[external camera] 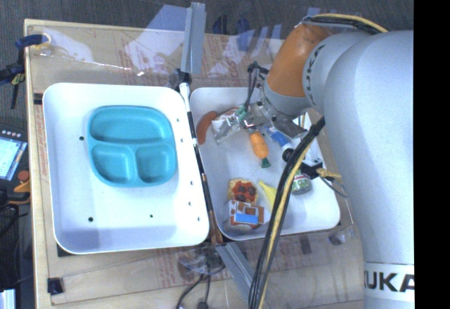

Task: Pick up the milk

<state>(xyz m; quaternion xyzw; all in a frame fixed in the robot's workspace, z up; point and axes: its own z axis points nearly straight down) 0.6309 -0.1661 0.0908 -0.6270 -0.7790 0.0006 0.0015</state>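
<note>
The milk [246, 215] looks like a small white carton with a blue and orange label. It lies near the front of the right bin [320, 212], just below a piece of toy food topped with red berries [242, 190]. My gripper [227, 126] is low in the back left part of the same bin, beside a brown toy [203, 127]. It is well behind the milk and apart from it. Nothing shows in its grasp.
An orange carrot [260, 146], a blue piece [278, 137], a yellow piece [268, 192] and a small greenish can [301, 185] lie in the right bin. The left bin [63, 181] holds a blue divided plate [133, 143]. The arm and its cables cover the right bin's right side.
</note>
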